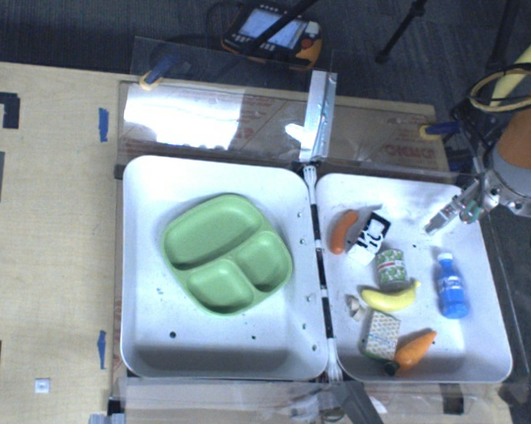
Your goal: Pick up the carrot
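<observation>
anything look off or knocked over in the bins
Nothing spilled or damaged. The right bin is crowded: the carrot lies partly on a patterned packet, and the can touches the banana.

Plate (228,252) sits in the left bin (149,184); carrot (414,348) lies near-side in the right bin (492,352), banana (389,299) just behind.

The carrot (415,348) touches a patterned box (381,335), with a banana (389,299) near; its right side is free.
</observation>
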Controlling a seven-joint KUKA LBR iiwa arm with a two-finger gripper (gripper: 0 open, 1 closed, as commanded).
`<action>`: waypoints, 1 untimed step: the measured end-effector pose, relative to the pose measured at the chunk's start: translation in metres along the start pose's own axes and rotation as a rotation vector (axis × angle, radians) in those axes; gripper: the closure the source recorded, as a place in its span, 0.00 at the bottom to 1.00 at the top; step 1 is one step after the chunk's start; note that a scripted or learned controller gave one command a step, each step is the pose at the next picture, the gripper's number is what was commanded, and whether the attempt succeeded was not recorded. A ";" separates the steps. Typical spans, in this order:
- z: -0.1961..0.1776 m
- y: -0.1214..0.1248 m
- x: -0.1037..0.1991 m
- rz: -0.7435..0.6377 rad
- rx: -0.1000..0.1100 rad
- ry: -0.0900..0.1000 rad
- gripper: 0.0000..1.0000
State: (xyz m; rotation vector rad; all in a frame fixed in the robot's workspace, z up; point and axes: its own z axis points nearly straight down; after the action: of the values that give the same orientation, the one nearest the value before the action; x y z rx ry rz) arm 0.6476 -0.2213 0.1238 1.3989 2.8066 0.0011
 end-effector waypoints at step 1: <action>-0.049 0.011 0.002 -0.072 0.000 0.000 1.00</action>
State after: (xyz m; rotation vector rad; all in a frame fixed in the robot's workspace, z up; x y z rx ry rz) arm 0.6546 -0.2126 0.1729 1.2970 2.8550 0.0004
